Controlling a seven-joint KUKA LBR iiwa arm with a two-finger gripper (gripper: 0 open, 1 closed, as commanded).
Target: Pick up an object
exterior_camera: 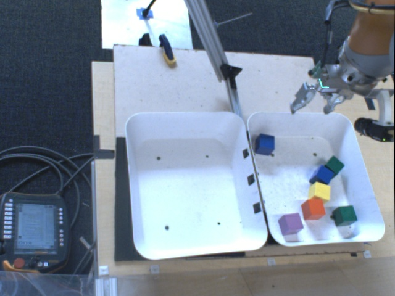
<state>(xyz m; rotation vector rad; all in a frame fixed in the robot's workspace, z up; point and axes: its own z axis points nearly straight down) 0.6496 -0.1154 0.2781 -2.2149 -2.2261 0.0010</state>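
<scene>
Seen from the camera fixed above the tabletop [185, 79], the gripper [316, 102] hangs over the far rim of the right bin [361, 159], its two fingers spread apart with nothing between them. The grey arm [370, 39], with its orange band, enters from the upper right.

Seven blocks lie in the right bin. A blue cube [265, 143] sits alone near the far left corner, just beside the wall shared with the left bin [185, 190]. The others cluster toward the near right: a dark green block [334, 164] touching a second blue block [321, 174], a yellow cube [319, 191] just below them, an orange cube [313, 208] touching the yellow one, a green cube [344, 214] to the right and a purple cube [290, 223] nearest the front rim.

A metal pole [207, 29] slants down across the tabletop to the gap between the bins. A handheld control pendant [34, 230] with cables rests on the dark floor at lower left.
</scene>
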